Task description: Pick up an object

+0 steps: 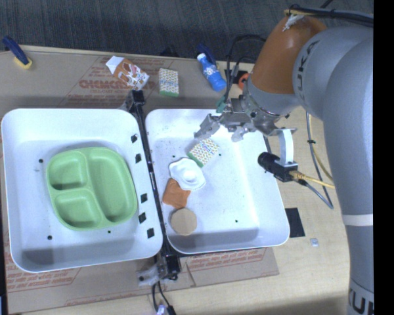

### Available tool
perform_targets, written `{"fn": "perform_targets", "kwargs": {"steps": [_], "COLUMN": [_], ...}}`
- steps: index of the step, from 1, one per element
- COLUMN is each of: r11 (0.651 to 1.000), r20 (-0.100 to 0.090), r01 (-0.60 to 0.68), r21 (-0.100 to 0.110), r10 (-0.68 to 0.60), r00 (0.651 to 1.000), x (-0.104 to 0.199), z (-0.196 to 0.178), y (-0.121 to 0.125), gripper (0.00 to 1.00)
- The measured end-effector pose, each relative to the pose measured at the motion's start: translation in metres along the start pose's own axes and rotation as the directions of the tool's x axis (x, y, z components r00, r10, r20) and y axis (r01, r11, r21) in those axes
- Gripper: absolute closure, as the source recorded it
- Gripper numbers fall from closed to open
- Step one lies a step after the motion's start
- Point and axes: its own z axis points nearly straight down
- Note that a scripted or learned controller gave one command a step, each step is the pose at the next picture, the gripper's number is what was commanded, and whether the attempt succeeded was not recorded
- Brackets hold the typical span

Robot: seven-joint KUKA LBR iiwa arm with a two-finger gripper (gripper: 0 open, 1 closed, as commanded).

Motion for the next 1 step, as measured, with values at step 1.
{"fn": "perform_targets", "kwargs": {"steps": [1], "r11": [1.0], "r20": [0.0], "r01": [0.0], "r21": [0.0], "r10": [0.0], "r00": [1.0], "x": [0.0], "z": [0.0], "y": [0.0], "gripper": [0.0]}}
